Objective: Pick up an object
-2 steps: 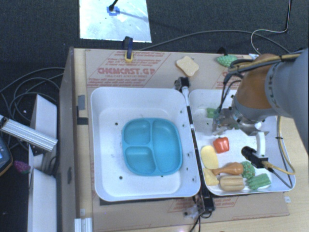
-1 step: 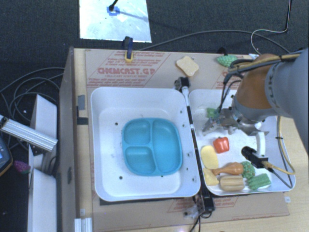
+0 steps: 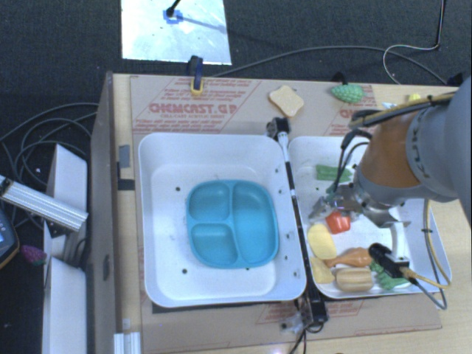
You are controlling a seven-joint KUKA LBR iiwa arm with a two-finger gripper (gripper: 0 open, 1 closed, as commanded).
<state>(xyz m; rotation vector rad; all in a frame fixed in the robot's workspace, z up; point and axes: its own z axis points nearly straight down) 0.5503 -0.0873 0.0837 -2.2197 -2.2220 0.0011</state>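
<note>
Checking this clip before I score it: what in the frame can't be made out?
- Gripper: the wrist covers its fingers from above, so open or shut is unclear.
- Red item: partly under the gripper; whether it is touched is unclear.
- Right bin: far side hidden by the arm.
- Green toy: too small to identify.

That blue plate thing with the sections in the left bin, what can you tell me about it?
The light blue plastic divided tray lies flat near the middle of the left white bin, turned slightly askew. It has rounded corners and three compartments: two on top and one at lower left, beside a larger section. It looks smooth and glossy.
</note>
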